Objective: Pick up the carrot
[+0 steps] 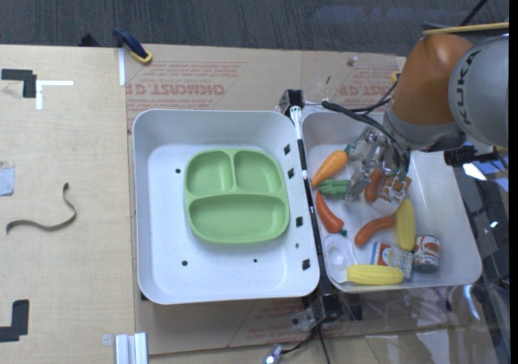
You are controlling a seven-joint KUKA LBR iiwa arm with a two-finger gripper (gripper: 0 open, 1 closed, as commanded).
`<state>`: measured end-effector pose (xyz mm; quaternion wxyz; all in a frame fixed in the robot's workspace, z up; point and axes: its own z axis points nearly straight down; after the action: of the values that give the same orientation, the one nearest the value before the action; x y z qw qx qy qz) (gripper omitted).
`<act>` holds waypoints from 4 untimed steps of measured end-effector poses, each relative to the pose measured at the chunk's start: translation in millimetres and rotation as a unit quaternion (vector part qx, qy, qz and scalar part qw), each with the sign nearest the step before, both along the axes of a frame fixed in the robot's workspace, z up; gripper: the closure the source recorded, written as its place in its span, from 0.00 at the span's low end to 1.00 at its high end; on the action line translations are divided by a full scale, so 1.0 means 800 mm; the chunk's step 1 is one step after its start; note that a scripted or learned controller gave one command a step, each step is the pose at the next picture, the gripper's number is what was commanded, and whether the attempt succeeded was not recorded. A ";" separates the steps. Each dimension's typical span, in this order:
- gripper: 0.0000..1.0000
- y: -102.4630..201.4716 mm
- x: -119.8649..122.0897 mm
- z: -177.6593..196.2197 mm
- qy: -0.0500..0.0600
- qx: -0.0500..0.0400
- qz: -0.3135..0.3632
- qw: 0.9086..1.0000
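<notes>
Single fixed camera above the bench, angled down, moderately far, both white bins (154, 273) framed

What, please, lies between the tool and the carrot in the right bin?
In the camera view, only bare white bin floor separates the tool from the carrot; a green vegetable lies just below that stretch.

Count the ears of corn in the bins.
2, both in the right bin: one corn ear upright by the cans, another corn ear lying along the near edge. The arm may hide more.
</notes>
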<state>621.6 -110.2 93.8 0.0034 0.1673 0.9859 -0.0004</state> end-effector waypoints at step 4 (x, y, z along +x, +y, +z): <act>0.00 0.010 0.033 0.003 -0.002 0.003 -0.373 0.928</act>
<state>648.3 -102.4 96.4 0.0041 0.5229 0.8524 0.0016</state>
